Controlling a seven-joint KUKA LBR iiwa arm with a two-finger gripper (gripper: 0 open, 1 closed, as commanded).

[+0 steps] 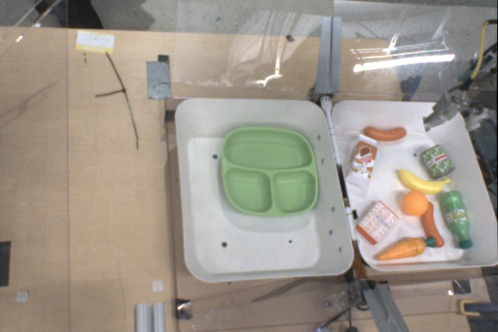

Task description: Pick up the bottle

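I count 2 shallow white bins: the left one holds 1 green three-compartment plastic tray, with bare floor open around it. The right bin, beside that tray, is crowded: 1 green plastic bottle lying against its right edge, 1 yellow banana, 2 carrots, 1 sausage, 1 orange, 1 can, 2 small cartons. The grey gripper hovers over this bin's upper right corner; I cannot tell its fingers' state.

bottle green | plate pale green | banana yellow | bins white
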